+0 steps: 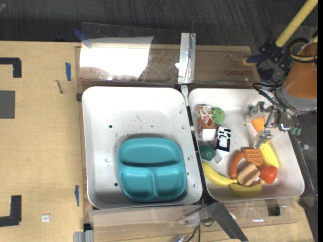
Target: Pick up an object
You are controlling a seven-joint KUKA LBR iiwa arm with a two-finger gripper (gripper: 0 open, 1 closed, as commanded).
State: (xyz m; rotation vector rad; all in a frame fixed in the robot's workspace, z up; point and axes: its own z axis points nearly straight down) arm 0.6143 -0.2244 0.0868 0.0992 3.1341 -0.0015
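I see the pincer (266, 121) over the right bin (295, 185), its grip unreadable; the corn (269, 154) lies just at its 6 o'clock.

The arm (303, 79) runs off the right edge, so most of its body is cut away. The end effector (267, 124) is a small tangle of metal — whether its tips stand apart cannot be told. Part of the banana (214, 176) lies hidden under the piled toy food. Beside the dark teal object (207, 150), too small to identify, the black-and-white item (223, 138) is just as unclear. The clear sheet (118, 59) glares white — nothing reads behind it.
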